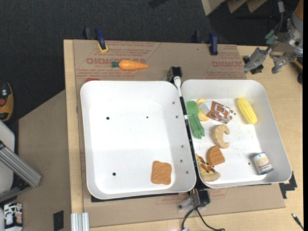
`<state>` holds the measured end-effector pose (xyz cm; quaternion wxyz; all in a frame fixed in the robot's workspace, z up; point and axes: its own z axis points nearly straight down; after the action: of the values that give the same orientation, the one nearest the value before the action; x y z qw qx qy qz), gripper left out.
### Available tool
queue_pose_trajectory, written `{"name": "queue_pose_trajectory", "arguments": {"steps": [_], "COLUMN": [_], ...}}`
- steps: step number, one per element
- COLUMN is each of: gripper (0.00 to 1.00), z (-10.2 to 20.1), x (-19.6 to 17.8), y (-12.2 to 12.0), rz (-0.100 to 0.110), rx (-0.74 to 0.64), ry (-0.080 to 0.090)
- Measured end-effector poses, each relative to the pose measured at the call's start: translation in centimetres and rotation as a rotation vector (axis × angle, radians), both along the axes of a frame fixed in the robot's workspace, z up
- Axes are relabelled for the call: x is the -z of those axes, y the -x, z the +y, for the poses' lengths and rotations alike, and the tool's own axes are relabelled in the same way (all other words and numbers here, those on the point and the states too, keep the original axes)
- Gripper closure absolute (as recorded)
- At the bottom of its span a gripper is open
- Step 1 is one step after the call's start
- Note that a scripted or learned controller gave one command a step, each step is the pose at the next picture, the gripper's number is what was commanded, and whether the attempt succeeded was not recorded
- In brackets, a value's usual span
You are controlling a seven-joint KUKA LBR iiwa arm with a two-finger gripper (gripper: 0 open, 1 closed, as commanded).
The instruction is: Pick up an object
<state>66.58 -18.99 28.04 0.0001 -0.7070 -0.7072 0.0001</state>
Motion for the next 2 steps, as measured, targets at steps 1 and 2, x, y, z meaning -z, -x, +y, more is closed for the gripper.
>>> {"name": "queue_pose_trajectory", "arguments": {"steps": [1,2], "gripper": [0.0,0.0], "z": [2.3,6.0], "x": [16.9,17.7], "y": [3.0,3.0], "rz": [-0.023,-0.031], "rx": [-0.001,0.004], "ry": [0.008,0.003]}}
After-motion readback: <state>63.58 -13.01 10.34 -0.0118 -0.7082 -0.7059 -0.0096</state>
